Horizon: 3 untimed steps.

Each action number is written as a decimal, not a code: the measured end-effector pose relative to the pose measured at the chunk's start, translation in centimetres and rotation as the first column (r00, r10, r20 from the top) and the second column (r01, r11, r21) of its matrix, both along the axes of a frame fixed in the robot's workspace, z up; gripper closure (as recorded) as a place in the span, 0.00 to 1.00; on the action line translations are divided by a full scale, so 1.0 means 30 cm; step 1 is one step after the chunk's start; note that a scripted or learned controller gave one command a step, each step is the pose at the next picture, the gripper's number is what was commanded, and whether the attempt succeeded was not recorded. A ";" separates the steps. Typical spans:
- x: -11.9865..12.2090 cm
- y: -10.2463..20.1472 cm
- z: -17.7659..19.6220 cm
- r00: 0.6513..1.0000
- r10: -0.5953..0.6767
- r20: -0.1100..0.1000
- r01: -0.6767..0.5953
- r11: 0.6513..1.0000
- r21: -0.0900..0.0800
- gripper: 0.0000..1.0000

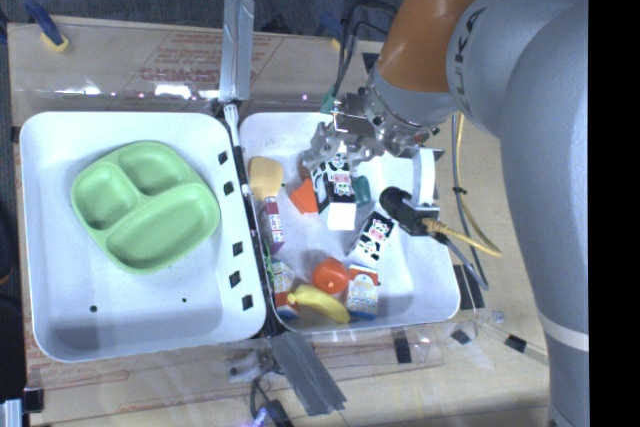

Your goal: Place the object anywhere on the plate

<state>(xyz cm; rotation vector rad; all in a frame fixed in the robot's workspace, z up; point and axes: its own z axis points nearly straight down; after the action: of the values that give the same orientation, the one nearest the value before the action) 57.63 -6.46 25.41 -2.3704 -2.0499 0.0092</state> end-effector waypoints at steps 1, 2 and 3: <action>-0.222 0.262 -0.216 0.987 0.162 0.001 -0.162 0.987 0.000 1.00; -0.063 0.541 -0.213 0.992 0.127 0.004 -0.127 0.992 -0.001 1.00; 0.170 0.701 -0.255 0.974 0.225 0.005 -0.225 0.974 -0.002 1.00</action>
<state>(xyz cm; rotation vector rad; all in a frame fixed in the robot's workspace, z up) 62.73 14.58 17.75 -2.1261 -2.3090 0.0056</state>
